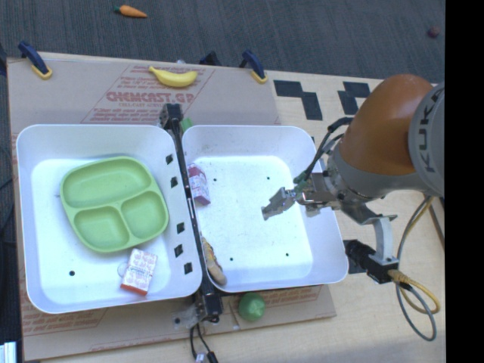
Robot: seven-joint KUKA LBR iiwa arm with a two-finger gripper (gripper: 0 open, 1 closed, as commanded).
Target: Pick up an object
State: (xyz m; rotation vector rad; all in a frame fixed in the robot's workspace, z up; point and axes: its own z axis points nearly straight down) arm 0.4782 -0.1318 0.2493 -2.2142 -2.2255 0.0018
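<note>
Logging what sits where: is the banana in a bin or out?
Out. The banana lies on the cardboard sheet beyond the left bin.

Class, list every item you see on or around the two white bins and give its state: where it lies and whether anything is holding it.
Green tray: flat in left bin.
Small box: lying in left bin, near front.
Red packet: in right bin, against the divider.
Peanut: right bin's front left corner.
Banana: on cardboard behind the bins.
Green ball: outside, before the right bin.
Tool: above right bin, holding nothing.
</note>
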